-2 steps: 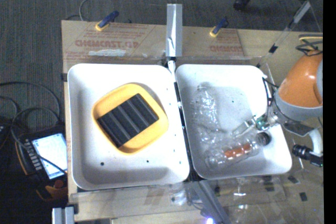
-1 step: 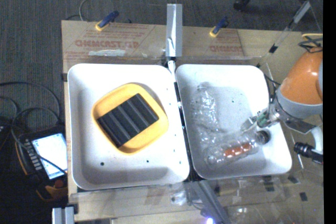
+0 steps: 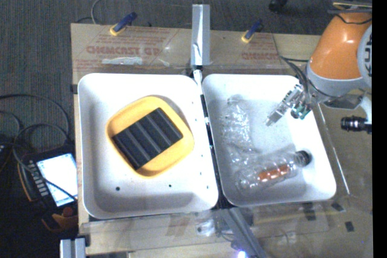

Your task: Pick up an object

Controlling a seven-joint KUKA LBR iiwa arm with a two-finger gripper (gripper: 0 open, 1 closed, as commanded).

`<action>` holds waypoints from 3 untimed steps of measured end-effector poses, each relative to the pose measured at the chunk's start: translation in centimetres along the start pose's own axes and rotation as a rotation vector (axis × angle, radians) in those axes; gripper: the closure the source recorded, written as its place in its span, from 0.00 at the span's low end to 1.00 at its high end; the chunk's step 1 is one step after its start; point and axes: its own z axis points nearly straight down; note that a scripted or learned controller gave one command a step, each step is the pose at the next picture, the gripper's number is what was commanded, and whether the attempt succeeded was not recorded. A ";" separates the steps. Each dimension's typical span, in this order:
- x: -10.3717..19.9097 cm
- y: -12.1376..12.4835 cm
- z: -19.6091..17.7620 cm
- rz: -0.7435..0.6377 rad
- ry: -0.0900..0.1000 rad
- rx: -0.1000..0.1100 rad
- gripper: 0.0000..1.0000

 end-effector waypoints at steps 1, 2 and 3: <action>0.0 0.0 0.0 0.000 0.000 0.000 0.00; 4.7 -1.4 -1.9 -0.176 0.001 0.002 0.00; -1.8 5.0 5.1 -0.233 0.000 0.002 0.00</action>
